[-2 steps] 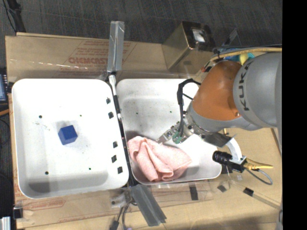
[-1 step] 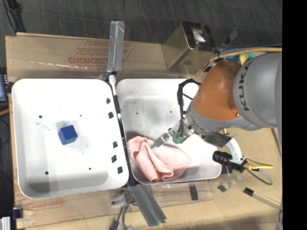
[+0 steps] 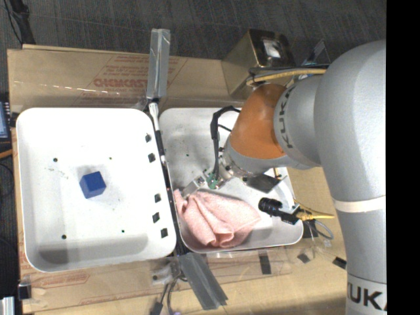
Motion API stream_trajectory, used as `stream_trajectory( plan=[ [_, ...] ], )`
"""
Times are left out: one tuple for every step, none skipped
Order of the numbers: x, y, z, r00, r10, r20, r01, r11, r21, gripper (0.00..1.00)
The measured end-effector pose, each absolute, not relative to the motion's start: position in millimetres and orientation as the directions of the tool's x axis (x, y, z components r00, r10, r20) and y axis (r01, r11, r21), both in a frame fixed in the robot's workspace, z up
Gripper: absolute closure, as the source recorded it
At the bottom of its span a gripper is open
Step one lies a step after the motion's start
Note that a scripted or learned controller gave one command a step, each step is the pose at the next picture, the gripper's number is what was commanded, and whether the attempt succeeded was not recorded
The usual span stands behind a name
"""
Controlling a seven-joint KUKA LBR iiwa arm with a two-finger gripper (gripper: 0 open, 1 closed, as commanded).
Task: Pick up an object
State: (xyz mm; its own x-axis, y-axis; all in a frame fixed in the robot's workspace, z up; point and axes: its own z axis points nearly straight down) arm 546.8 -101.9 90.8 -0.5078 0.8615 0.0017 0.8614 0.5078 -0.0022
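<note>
My fingers (image 3: 211,180) touch the pink cloth (image 3: 216,219), lower centre; their state I cannot tell. A blue cube (image 3: 93,183) lies left.

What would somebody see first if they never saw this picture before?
Probably the big grey arm with its orange band, reaching in from the right and hanging over the right bin. Next, the crumpled pink cloth at that bin's near end, with the gripper just above its edge. Then the small blue cube, sitting alone in the left bin.
</note>
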Motion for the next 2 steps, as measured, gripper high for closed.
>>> stream_trajectory(
  plan=[
    [511.9,-108.3,91.2,-0.495,0.869,0.003,0.869,0.495,-0.002,0.0],
    [512.6,-108.0,100.9,-0.498,0.867,0.003,0.867,0.498,-0.003,1.0]
  ],
)
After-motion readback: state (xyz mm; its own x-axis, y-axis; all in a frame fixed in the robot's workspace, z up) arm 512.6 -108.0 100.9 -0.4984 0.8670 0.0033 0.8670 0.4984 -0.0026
